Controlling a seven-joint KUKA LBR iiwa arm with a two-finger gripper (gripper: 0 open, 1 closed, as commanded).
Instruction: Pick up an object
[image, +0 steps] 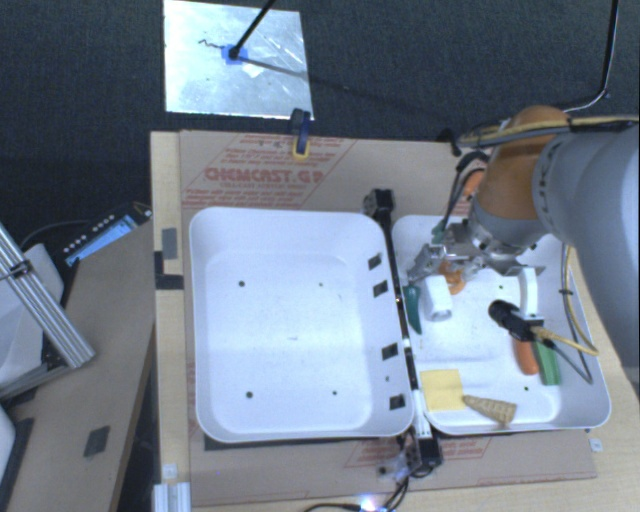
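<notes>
A yellow pad (440, 388) and cone (490, 407) lie well nearward of the gripper (438, 262); a white cylinder (437, 298) sits just beside it. How the jaws stand, I cannot tell. Likely the approach: next, centre over the white cylinder and close.

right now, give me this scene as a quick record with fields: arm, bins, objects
arm: grey arm, reaching in from the right over the right bin
gripper: over the right bin's far left part, right by the white cylinder; grasp not clear
right bin: holds all the loose items
white cylinder: near the bins' shared edge
green object: left of the cylinder
orange piece: beside the gripper
yellow square: near front edge
tan cone: right of the square
orange stick, green stick: side by side
left bin: no objects seen
</notes>
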